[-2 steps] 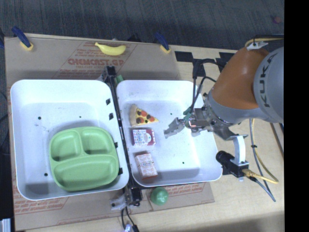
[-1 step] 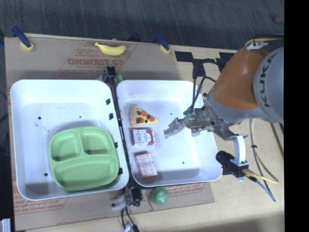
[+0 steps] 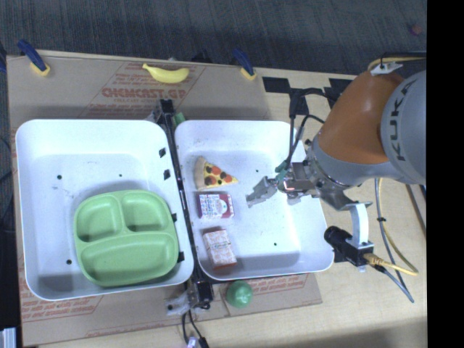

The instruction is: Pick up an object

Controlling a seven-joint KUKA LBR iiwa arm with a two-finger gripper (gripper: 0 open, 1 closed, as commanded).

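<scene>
**Hand poised over the right bin, nothing picked yet**

The grey two-finger hand [image 3: 259,191] hangs over the shallow white right-hand bin [image 3: 290,133], fingers apart and holding nothing. Near it lie a toy pizza slice [image 3: 213,172], a small red-and-white packet [image 3: 214,206] and a reddish-brown packet [image 3: 219,247]. This looks like the approach step; next, the hand should probably centre over one item and descend.

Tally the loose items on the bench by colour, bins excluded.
Green: 2, divided plate in the left bin, ball in front of the bins
Yellow: 1, banana behind the bins
Red and white: 2, packets in the right bin
Multicolour: 1, pizza slice
Total: 6
</scene>
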